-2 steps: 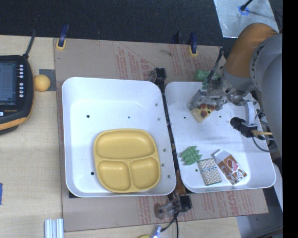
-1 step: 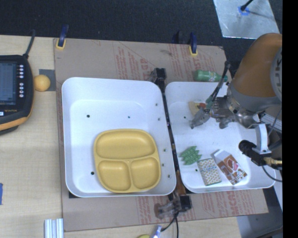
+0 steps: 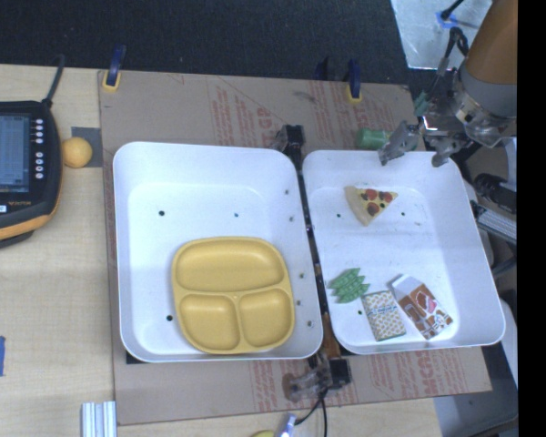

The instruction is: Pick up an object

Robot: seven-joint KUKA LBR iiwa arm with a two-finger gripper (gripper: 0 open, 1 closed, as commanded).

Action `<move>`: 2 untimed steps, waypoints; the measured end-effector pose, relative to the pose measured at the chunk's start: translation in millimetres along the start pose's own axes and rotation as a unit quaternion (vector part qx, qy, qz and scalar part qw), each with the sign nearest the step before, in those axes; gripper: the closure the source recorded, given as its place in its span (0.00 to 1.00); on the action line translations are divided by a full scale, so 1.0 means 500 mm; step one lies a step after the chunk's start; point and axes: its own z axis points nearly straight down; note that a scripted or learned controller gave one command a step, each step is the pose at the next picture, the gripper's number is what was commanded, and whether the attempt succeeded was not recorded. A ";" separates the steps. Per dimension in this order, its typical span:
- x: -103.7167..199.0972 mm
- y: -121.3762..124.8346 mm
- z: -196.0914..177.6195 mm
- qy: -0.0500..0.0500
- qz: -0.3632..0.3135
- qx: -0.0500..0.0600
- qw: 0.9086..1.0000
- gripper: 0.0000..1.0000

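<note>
In the right bin lie a toy pizza slice near the back, a green leafy piece, a small patterned cracker-like square and a small red and white carton at the front. My gripper hangs over the bin's back right rim, its two fingers spread apart with nothing between them. It is behind and to the right of the pizza slice, apart from it. The left bin holds a yellow divided plate.
A teach pendant and a yellow ball lie on the bench to the left. Clamps stand along the board's back edge, and a small green thing sits just behind the right bin.
</note>
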 end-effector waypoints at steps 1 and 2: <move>0.013 0.027 0.181 0.000 -0.001 0.003 1.000 0.00; -0.001 0.027 0.267 0.000 0.000 0.002 1.000 0.00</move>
